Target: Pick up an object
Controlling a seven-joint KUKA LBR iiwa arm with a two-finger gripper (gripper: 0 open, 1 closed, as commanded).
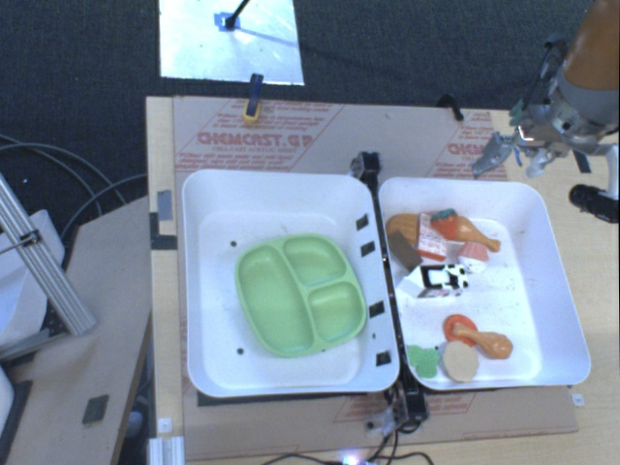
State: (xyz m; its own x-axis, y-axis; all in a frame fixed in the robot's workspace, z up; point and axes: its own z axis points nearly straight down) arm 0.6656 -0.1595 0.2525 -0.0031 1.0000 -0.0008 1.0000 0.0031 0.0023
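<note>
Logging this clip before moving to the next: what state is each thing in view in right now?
Gripper: raised behind the right bin's far rim, holding nothing.
Green divided tray: flat in the left bin.
Toy food pile: heaped in the right bin, untouched.
Round tan piece: flat near the right bin's front edge.

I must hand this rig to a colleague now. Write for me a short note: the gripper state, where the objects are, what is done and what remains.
Gripper: above the bench behind the right bin, outside its far rim, holding nothing.
Right bin: a heap of toy food at the far side, a black and white piece in the middle, an orange piece and a tan disc near the front, a small green piece at the front left corner.
Left bin: a green divided plate.
Done: nothing picked yet.
Left: move over a bin, descend, grasp one object, lift it.
</note>
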